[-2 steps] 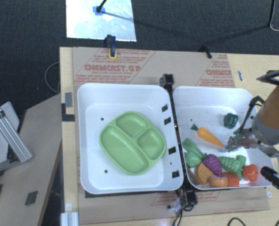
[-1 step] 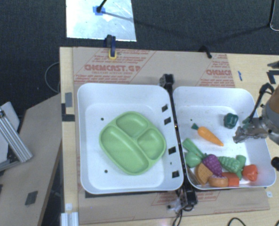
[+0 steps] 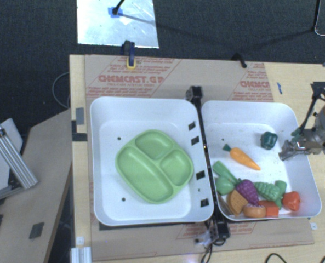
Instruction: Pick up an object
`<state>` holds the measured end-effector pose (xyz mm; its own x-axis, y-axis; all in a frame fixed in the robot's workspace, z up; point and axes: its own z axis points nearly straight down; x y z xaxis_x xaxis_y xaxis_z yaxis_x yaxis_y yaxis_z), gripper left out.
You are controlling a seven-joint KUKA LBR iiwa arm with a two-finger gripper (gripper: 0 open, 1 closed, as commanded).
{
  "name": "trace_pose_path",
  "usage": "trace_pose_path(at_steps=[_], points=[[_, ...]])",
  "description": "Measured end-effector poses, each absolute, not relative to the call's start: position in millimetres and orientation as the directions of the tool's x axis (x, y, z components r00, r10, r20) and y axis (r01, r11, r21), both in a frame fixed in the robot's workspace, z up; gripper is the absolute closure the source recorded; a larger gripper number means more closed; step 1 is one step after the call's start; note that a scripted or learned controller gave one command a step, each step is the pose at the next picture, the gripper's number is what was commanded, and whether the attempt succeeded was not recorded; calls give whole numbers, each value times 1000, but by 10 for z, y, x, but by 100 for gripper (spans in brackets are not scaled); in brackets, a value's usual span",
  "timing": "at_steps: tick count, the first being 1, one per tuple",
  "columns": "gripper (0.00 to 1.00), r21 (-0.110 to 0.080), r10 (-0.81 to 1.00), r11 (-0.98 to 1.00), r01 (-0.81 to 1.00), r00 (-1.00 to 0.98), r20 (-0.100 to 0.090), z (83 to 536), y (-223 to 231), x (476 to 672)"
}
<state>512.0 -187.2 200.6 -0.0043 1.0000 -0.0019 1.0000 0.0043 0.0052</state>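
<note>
Surface (image 3: 167,73): a bench covered with a printed brown sheet, bearing two shallow white bins side by side.
Left bin (image 3: 104,119): holds a green divided plate (image 3: 154,166) with three compartments, lying near the bin's middle.
Right bin (image 3: 244,114): holds a group of toy foods, most of them crowded into the near corner.
Carrot (image 3: 243,156): orange, lying alone near the bin's middle, its green tip pointing to the far left.
Dark green piece (image 3: 268,140): small and rounded, just beyond the carrot, near the bin's right wall.
Near cluster: a light green vegetable (image 3: 223,177), purple grapes (image 3: 247,191), a dark green knobbly piece (image 3: 271,190), a tan waffle-like piece (image 3: 237,201), an orange-red piece (image 3: 261,209) and a red tomato-like piece (image 3: 291,200), touching or overlapping one another.
Arm: reaches in from the right edge over the right bin's right wall.
End effector (image 3: 289,151): above the right side of the right bin, near the dark green piece, with nothing seen between its fingers; their spread cannot be told.
</note>
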Motion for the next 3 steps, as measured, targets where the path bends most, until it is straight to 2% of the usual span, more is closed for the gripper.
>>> trace_pose_path(at_steps=[1,2,3], points=[[100,4,1000,5,1000,-5,-1,2249,-1874,5132],[100,4,1000,8,1000,-8,0,2355,-1334,5212],[100,2,1000,9,1000,-9,1,2236,-824,5294]])
